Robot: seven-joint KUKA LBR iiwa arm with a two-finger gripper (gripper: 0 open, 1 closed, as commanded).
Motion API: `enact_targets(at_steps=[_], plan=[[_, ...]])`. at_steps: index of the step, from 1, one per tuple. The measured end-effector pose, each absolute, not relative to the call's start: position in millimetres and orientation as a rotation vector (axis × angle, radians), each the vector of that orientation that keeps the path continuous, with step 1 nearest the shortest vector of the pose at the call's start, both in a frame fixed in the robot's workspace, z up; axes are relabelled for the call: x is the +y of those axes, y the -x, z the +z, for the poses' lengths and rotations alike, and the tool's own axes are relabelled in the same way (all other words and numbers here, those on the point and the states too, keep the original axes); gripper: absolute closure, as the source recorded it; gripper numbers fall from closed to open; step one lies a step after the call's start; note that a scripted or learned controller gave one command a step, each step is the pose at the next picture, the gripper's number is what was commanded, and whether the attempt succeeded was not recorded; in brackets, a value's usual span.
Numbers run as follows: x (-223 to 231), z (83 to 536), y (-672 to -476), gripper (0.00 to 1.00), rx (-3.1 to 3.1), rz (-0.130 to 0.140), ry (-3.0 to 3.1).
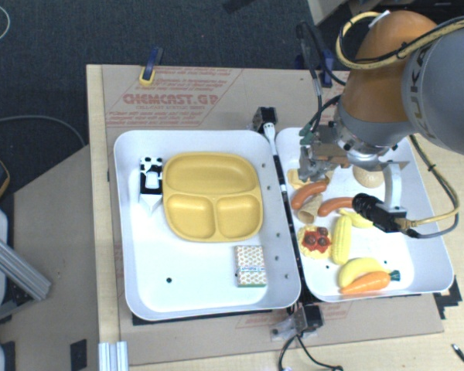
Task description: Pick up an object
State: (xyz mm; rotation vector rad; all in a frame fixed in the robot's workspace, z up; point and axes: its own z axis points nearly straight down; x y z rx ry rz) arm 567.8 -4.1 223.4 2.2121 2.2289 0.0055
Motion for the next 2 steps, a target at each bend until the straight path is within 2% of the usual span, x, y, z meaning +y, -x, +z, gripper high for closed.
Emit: enact_targets(at_steps=[1, 2], plan=[[32.9, 217.2, -579.7, 1.00, 2.226, 0.003, -2.215], [35.2, 217.2, -590.5, 1.00, 2.221, 0.003, -2.218]])
